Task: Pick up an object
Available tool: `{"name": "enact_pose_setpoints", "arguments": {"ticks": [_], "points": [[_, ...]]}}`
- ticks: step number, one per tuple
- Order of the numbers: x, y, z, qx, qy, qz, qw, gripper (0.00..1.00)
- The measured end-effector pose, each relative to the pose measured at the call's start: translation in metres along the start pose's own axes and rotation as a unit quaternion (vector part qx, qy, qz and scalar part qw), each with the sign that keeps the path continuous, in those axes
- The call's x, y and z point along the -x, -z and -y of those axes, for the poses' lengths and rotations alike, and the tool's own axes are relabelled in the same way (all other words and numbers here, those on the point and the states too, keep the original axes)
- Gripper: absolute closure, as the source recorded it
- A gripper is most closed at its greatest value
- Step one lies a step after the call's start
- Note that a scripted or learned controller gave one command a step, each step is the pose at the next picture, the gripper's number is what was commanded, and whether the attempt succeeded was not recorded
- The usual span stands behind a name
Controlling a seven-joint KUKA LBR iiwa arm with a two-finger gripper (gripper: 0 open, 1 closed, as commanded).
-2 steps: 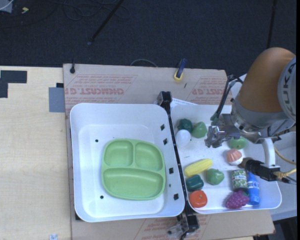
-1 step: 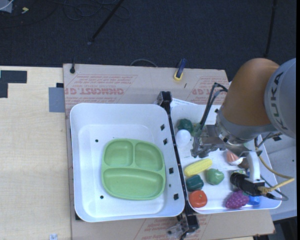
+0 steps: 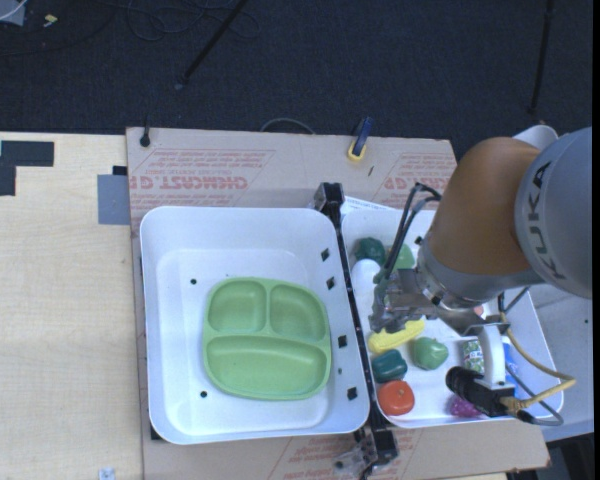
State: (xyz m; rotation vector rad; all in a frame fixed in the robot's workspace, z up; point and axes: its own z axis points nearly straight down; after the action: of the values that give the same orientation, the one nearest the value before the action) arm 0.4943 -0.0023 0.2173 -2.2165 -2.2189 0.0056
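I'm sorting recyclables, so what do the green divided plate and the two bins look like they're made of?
Green divided plate: likely molded plastic, matte, with even color and soft rounded dividers. Left bin and right bin: likely smooth white plastic, with thin rounded rims and a slight sheen.

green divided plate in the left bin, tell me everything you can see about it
The green divided plate is pale lime, smooth and plastic-looking, with rounded corners. Raised ridges split it into three wells: two smaller ones on the far side and one long one on the near side. All three wells look bare. It lies flat and slightly askew on the floor of the left white bin, towards that bin's right side, apart from the walls. Nothing else touches it.
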Motion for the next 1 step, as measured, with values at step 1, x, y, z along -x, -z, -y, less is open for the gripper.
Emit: {"name": "enact_pose_setpoints", "arguments": {"ticks": [1], "points": [[0.0038,0.0191,-0.0006,0.002,-0.001,0.000,1.0000,1.00]]}}
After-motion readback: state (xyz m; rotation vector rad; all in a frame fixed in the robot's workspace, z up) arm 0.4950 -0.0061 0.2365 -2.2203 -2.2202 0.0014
